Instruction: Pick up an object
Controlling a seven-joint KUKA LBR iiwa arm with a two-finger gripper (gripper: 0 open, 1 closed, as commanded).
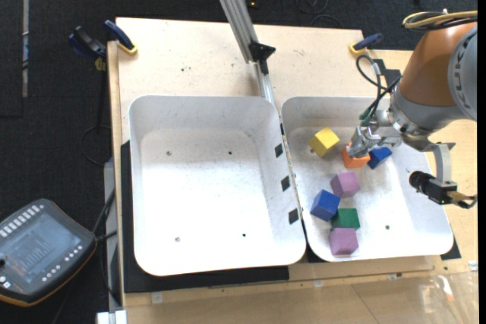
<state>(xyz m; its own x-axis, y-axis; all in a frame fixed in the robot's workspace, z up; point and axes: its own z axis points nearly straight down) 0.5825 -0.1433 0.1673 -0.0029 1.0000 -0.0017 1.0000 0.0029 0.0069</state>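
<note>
- purple foam-like cube lies nearest in the right shallow white plastic bin, matte and soft-edged, touching a green cube.
- just beyond sit a dark blue cube and a paler purple cube.
- further in, the two-finger metal gripper is down over an orange block, a small blue block just beside it; i cannot tell how the jaws stand.
- i judge the grasp step is in hand; next calls for a firm pinch, then a straight lift.
- a yellow cube rests apart, farther in.
</note>
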